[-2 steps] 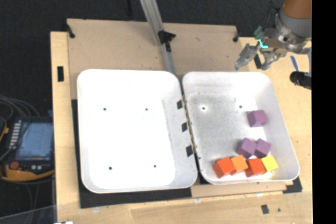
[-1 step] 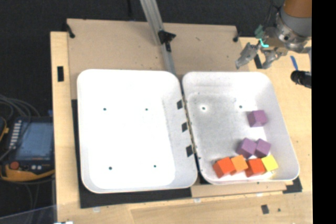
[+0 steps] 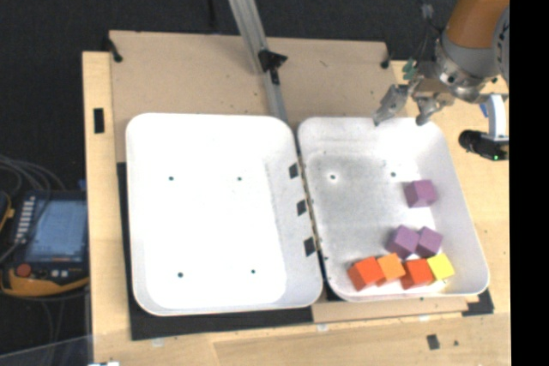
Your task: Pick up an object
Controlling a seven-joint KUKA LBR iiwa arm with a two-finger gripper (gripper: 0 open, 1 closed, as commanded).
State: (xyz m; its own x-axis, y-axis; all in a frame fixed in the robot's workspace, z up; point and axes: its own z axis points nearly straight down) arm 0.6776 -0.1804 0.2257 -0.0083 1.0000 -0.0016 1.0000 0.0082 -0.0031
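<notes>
The left bin lies bare across its whole floor, open to a reach from above. In the right bin the far and middle floor is open; blocks crowd its near right corner, touching one another, with one purple block apart by the right wall. A slanted metal pole stands behind the seam between bins. The hand hangs spread over the right bin's far rim.

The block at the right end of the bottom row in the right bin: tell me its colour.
Yellow. The block shows best in the camera view, beside a red-orange one.
</notes>
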